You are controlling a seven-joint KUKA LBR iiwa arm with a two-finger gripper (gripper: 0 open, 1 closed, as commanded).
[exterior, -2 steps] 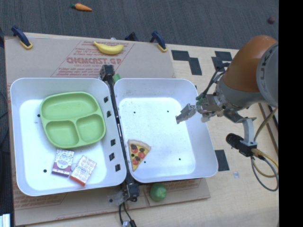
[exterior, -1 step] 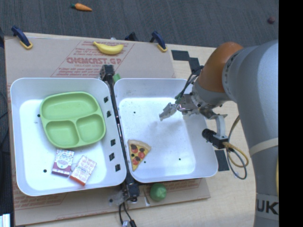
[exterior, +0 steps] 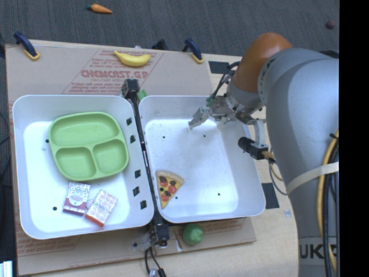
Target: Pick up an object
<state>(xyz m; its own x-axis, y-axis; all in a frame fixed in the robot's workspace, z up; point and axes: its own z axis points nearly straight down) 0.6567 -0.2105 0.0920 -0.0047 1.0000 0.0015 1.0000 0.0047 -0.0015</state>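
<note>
My gripper [exterior: 199, 119] hangs low over the far part of the right bin [exterior: 242, 195], near its back wall. A toy pizza slice [exterior: 168, 186] lies at the near left of that bin, well apart from the gripper. In the left bin [exterior: 26, 172] a green divided plate [exterior: 88, 143] sits toward the back. Two small printed cartons [exterior: 76, 198] [exterior: 101, 206] lie in front of it. I see nothing in the gripper.
A toy banana [exterior: 132, 57] lies on the cardboard behind the bins. A green ball [exterior: 193, 234] rests in front of the right bin. Blue clamps [exterior: 193, 49] hold the board's back edge. A toy carrot [exterior: 100, 8] lies on the floor.
</note>
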